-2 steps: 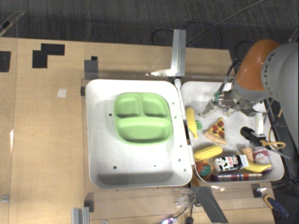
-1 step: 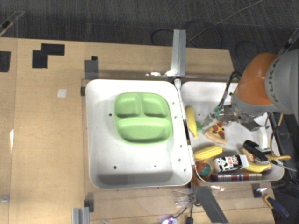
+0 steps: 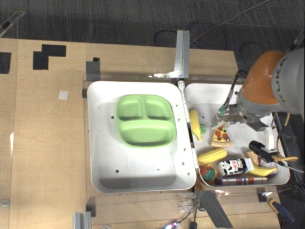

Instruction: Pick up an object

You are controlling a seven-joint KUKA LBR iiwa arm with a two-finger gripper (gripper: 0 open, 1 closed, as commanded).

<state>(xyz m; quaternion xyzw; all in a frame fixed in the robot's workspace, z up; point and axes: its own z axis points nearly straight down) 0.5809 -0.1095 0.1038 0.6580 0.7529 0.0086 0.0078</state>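
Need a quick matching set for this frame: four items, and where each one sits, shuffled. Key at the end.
Items:
1. green divided tray
2. pizza slice toy
3. black-and-white carton
4. gripper

Places:
A. right bin, near its front edge
B. left bin, toward the back
C. above the right bin, just behind the pizza slice
D. middle of the right bin

Pairs: 1-B, 2-D, 3-A, 4-C
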